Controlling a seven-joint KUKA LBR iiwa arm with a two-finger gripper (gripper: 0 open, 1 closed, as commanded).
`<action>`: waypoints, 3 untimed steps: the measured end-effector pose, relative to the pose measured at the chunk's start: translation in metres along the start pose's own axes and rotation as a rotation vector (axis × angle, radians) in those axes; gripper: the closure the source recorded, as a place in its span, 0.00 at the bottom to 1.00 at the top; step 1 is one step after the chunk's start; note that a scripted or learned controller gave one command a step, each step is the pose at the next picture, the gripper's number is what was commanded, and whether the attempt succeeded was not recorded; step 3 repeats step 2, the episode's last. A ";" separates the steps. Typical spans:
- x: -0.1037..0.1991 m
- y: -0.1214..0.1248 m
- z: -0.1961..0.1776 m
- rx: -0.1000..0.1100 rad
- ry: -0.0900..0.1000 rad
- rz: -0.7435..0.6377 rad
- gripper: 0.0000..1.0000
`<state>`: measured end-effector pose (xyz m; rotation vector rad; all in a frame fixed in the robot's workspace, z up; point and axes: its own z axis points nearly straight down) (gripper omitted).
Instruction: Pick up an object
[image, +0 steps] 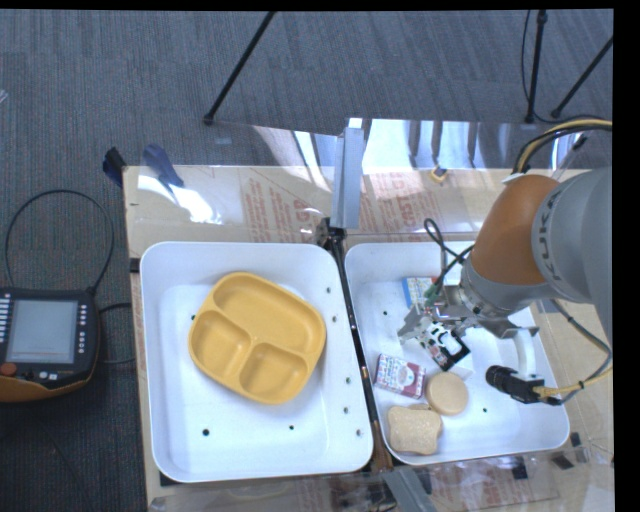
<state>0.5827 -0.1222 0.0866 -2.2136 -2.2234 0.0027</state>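
The arm (520, 245) rises closest to us, its orange band above the wrist standing over the far right part of the right bin (500, 432). Below it, the gripper (428, 332) hangs low over the middle of that bin; we cannot tell whether it is open or closed, and we see nothing clearly held in it.

A small black-and-white object (446, 347) lies on the bin floor just beside the gripper, on its lower right; we cannot tell whether the two touch.

Going outward from there, a small red box (398, 376) lies just toward the near side and to the left. Next to it on the right sits a round tan cracker (448, 393). A pale bread slice (414, 430) lies by the bin's near rim, touching or nearly touching the cracker's lower left edge. On the far side of the gripper a blue-and-white packet (413, 291) lies flat, partly hidden by the wrist.

The left bin (180, 440) stands just beside the right one, and in it a yellow divided plate (258, 336) sits near the middle, turned at an angle.

Off the bench (260, 205), on the grey carpet at far left, we see a handheld control pendant (45, 340) with a looped cable.
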 end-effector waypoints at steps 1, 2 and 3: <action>-0.002 0.001 -0.010 -0.002 0.000 0.007 1.00; 0.069 0.046 -0.105 -0.011 0.000 -0.003 1.00; 0.069 0.046 -0.105 -0.011 0.000 -0.003 1.00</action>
